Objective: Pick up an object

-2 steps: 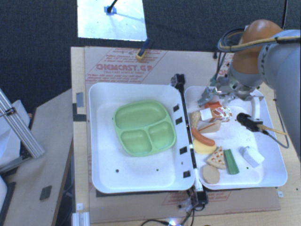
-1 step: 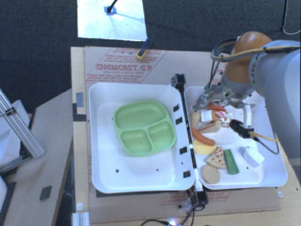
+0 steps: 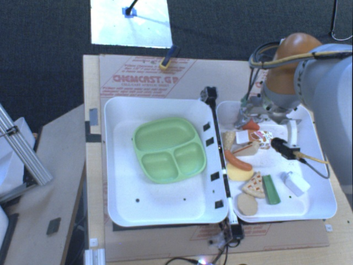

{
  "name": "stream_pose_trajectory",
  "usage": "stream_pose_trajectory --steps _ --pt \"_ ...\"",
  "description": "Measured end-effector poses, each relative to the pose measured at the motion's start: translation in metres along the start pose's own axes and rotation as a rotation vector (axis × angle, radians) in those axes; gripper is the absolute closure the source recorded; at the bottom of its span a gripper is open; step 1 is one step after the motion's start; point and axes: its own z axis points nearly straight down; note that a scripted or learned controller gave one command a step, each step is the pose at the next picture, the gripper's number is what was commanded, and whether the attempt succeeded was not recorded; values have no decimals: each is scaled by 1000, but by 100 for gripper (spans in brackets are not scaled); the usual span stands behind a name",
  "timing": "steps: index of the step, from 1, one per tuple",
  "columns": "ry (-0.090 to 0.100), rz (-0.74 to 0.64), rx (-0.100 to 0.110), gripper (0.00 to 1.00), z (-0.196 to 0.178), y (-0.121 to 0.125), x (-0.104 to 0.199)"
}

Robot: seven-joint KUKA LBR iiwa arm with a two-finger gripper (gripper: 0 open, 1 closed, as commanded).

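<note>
The right bin (image 3: 317, 203) holds several toy foods: a red sausage (image 3: 238, 160), a yellow cheese piece (image 3: 240, 174), a pizza slice (image 3: 253, 186), a green block (image 3: 270, 190), a round cookie (image 3: 247, 204), a white block (image 3: 295, 183) and a red-and-white patterned piece (image 3: 263, 138). My gripper (image 3: 244, 118) hangs low over the far left part of this bin, right by a small red piece (image 3: 251, 126) and a white card (image 3: 242, 137). The wrist hides what lies between its tips.
The left bin (image 3: 124, 203) holds a green three-compartment tray (image 3: 168, 149). A black-clipped wall (image 3: 216, 148) divides the two bins. The grey arm (image 3: 325, 87) crosses the right bin's far right corner. A yellow-tipped tool (image 3: 167, 59) lies on the cardboard behind the bins.
</note>
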Motion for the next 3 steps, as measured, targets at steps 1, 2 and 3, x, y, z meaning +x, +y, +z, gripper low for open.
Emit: stream_pose_trajectory --steps 1,2,3 --pt "0 0 3 100 -50 0 -9" --pt "1 -1 2 100 -94 0 -11" --pt "1 -4 2 100 -129 2 -11"
